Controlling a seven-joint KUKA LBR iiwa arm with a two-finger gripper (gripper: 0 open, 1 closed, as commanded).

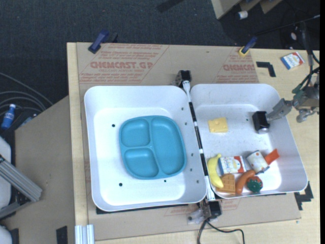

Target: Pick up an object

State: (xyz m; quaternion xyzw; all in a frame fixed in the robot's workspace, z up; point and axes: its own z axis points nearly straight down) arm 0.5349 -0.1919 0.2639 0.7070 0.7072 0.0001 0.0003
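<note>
Gripper (303, 103) hangs at bin (233, 87) rim; open or closed, cannot tell. Can (257, 160) lies nearest, below-left of it; cheese (219, 125) farther left.

Both bins are plain white, the left bin (96, 105) and the right bin (287, 151) alike. The plate (151, 146) is turquoise blue, one even colour without any pattern. The cheese slice (218, 125) is pale yellow and the banana (215, 172) is a stronger yellow. The carrot (245, 178) is orange. The small carton (232, 164) is white with red and orange print. The worktop (76, 151) is light brown with red printed letters. The clamp (98, 41) is dark blue. The floor (40, 14) is very dark grey.
</note>
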